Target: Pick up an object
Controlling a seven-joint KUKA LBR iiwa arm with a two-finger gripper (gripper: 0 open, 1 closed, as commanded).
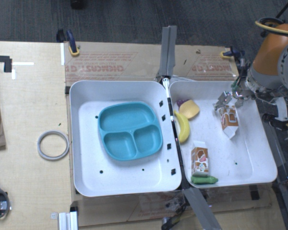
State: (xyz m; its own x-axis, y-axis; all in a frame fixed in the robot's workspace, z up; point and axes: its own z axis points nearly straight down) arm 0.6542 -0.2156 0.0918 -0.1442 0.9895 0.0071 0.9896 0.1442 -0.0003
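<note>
brown carton (230,120) hung pinched between the fingers of the gripper (226,103) at the three o'clock side of the right bin (259,174). a second carton (199,160), a banana (182,126) and a green piece (204,179) lay toward nine and six o'clock.

Left bin (81,143): blue divided plate (130,130) takes the middle, bare floor round it. Right bin (259,169): banana (182,126), carton (199,160), green item (204,179) crowd the left wall (centre open); packet (229,121) sits far right.
</note>
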